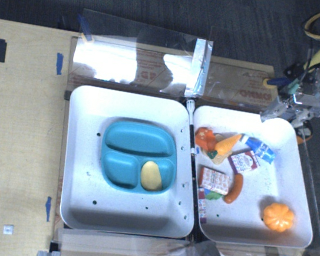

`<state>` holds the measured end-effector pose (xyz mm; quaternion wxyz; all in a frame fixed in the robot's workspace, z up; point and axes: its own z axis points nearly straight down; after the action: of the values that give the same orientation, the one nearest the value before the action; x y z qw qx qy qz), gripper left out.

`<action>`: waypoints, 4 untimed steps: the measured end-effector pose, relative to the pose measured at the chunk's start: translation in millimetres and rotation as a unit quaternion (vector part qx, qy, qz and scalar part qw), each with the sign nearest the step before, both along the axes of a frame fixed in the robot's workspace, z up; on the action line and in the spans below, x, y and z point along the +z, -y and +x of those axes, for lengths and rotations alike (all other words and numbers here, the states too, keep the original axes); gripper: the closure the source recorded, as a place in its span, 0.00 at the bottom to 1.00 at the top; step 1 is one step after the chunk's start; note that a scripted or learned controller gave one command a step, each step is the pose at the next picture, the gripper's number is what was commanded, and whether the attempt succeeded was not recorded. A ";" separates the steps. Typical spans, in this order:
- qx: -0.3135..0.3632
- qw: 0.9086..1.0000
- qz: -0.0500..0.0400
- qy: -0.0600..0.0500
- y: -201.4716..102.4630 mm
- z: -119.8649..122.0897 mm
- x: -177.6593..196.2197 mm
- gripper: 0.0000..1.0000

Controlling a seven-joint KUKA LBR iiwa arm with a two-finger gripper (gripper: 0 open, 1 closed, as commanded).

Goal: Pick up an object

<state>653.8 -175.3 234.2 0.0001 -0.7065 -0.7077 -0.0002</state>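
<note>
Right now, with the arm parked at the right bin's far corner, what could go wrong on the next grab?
1. The tomato, carrot and snack packets are packed together, so a descent may clip several or pinch two.
2. The sausage leans against the boxed item; fingers may slip off.
3. The small pumpkin sits near the bin wall, risking contact.

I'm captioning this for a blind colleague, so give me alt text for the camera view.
The gripper hangs over the far right corner of the right bin, which holds a small orange pumpkin, a sausage, a carrot and small packets. The left bin holds a blue divided tray with a yellow potato in it.
</note>
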 end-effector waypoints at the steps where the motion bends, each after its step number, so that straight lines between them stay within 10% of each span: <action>1: 0.124 0.992 -0.003 0.007 -52.4 4.1 -141.1 0.00; 4: 0.129 0.992 -0.005 0.011 -46.7 -145.6 -141.5 0.00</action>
<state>508.2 -128.5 92.7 -0.0113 -0.6095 -0.7927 -0.0048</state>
